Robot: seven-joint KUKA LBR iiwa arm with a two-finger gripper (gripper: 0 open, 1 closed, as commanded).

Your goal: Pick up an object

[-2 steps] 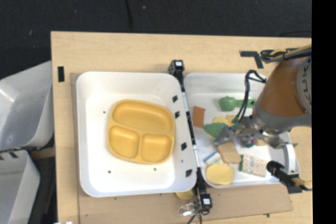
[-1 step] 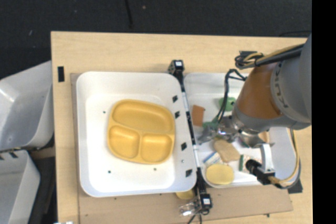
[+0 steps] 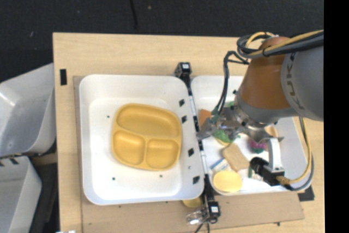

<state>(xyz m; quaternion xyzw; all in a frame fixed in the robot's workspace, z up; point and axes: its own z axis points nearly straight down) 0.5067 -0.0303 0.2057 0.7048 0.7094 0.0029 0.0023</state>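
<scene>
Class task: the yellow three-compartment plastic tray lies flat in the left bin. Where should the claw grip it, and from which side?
Probably the raised outer rim of the yellow three-compartment plastic tray, from straight above. It lies flat in the left white bin, too wide to span, so one finger would go inside a compartment and one outside the edge.

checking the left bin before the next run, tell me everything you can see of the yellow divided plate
The yellow divided plate lies flat, face up, near the middle of the left white bin. It looks like smooth moulded plastic, mustard yellow, with rounded corners and a raised rim. Ridges split it into three compartments: one wide one across the far side and two smaller ones side by side on the near side. All three look bare. It sits slightly turned in the bin, resting on the bin floor, apart from the walls, with nothing else touching it.
</scene>
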